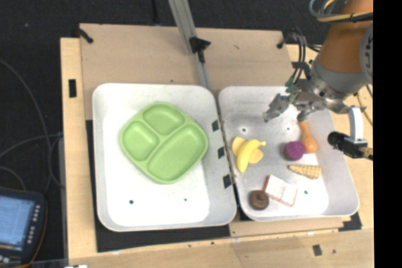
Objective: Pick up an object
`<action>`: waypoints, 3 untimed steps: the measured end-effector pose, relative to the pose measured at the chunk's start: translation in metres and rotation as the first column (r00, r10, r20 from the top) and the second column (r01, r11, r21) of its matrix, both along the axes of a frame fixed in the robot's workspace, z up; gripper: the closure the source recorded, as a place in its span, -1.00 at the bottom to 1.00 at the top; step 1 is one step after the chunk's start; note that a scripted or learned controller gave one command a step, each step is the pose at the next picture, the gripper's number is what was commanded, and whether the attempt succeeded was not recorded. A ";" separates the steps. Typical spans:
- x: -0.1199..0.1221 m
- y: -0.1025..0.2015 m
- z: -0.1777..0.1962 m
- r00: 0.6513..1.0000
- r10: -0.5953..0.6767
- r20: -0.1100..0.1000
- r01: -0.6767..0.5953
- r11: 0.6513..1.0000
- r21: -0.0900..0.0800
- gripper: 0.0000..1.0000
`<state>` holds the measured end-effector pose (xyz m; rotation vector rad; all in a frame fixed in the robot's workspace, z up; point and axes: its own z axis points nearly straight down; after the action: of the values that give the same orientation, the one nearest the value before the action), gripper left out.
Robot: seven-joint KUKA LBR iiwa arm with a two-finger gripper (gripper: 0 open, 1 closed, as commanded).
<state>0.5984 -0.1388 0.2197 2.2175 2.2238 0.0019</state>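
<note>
Two white bins sit side by side on the tabletop. The left bin holds one green divided plate. The right bin holds six things: one yellow banana, one purple piece, one orange carrot, one waffle cone, one red-and-white card and one brown donut. The claw hangs over the right bin's far side with its fingers apart, gripping nothing, just beside the carrot.

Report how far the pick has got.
Done: the gripper is over the right bin, its fingers open. In hand: nothing between them. Left: the grasp and lift. The banana, carrot, purple piece, cone, brown piece and white packet lie on the bin floor.
</note>
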 end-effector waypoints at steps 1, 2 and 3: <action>0.000 0.000 0.000 1.000 -0.001 0.000 0.001 1.000 0.000 -1.00; 0.009 -0.002 -0.049 1.000 -0.003 -0.005 0.003 1.000 -0.002 -1.00; 0.007 -0.007 -0.091 1.000 -0.004 -0.005 0.004 1.000 -0.003 -1.00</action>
<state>0.6054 -0.1461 0.1283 2.2228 2.2206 -0.0059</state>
